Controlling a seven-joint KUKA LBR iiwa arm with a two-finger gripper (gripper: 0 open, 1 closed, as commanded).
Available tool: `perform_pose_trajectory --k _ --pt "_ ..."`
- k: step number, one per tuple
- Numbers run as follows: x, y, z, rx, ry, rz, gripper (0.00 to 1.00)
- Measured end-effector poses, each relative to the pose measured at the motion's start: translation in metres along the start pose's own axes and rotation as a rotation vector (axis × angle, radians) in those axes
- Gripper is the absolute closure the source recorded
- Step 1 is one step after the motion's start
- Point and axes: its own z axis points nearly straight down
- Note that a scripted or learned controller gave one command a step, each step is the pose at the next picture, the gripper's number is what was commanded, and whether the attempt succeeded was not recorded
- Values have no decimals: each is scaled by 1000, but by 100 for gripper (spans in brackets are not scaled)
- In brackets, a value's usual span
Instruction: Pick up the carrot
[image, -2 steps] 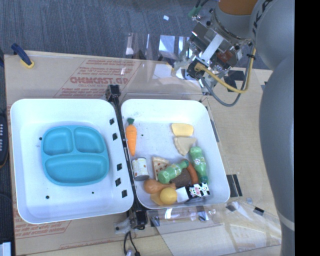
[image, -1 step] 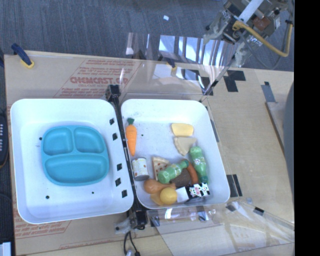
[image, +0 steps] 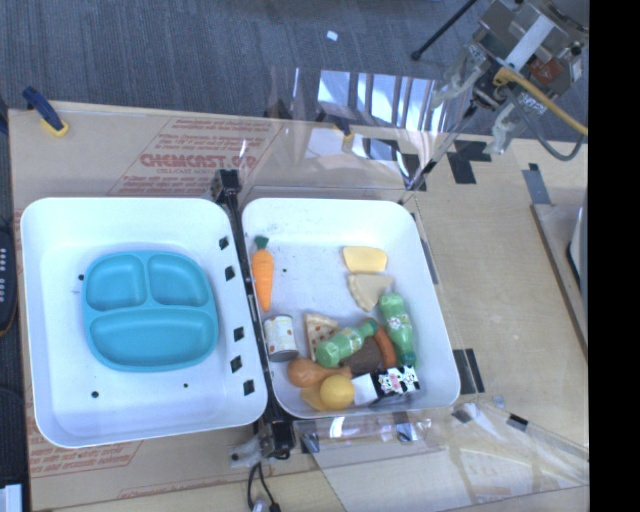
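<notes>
The carrot (image: 262, 277) is orange with a green top. It lies lengthwise in the right bin (image: 300, 215), close against that bin's left wall, with its green end pointing to the back. Nothing is touching it, and a small can (image: 281, 336) stands just in front of its tip. My gripper (image: 490, 90) hangs at the top right, beyond the back right corner of the right bin and far from the carrot. It looks like a blurred cluster of metal parts with a yellow cable.
The right bin also holds a yellow cheese wedge (image: 365, 259), a beige wedge (image: 366, 290), two green bottles (image: 397, 325), a pizza slice (image: 320, 328), a yellow lemon (image: 337, 390) and a cow-patterned box (image: 397, 383). A blue divided plate (image: 150, 308) lies in the left bin (image: 50, 400).
</notes>
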Motion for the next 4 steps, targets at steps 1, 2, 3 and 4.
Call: perform_pose_trajectory --k 1,2,3,4 --pt "-29 27 -19 -5 4 342 0" --pt "-35 48 -64 -3 7 308 0" --pt "-33 46 -47 3 5 225 0" --pt "-30 44 -56 11 3 210 100"
